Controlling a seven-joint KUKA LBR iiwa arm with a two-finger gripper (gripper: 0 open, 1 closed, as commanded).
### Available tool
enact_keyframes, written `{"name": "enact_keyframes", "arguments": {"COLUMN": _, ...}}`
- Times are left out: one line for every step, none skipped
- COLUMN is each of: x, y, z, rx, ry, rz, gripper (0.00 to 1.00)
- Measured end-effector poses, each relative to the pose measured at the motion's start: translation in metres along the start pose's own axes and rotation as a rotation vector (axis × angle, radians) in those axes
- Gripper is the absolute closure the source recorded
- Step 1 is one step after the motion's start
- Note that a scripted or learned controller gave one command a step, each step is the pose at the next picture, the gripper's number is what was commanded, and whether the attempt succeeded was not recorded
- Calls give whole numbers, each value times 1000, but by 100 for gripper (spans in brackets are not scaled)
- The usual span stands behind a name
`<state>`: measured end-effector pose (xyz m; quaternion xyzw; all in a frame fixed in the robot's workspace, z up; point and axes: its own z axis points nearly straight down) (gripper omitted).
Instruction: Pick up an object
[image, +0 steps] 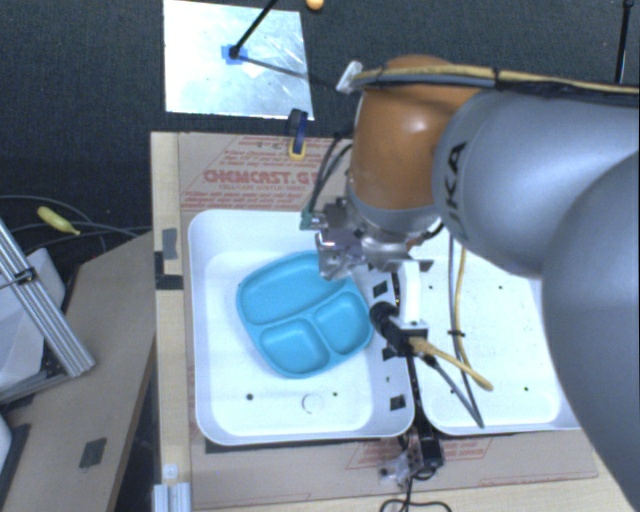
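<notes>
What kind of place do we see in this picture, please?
Most likely a robotics lab or test bench, not a home. A grey industrial arm reaches over two shallow white bins set on a cardboard sheet, with loose cables and an aluminium frame beside them.

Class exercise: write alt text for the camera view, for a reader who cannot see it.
A grey robot arm with an orange band reaches in from the right, its gripper at the far edge of a blue divided tray. The tray lies in the left white bin; a second white bin sits beside it.
</notes>
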<state>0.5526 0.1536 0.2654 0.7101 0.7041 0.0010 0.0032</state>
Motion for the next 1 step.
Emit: {"name": "enact_keyframes", "arguments": {"x": -32, "y": -28, "z": -166, "rx": -15, "ry": 9, "rz": -10, "gripper": 100}}
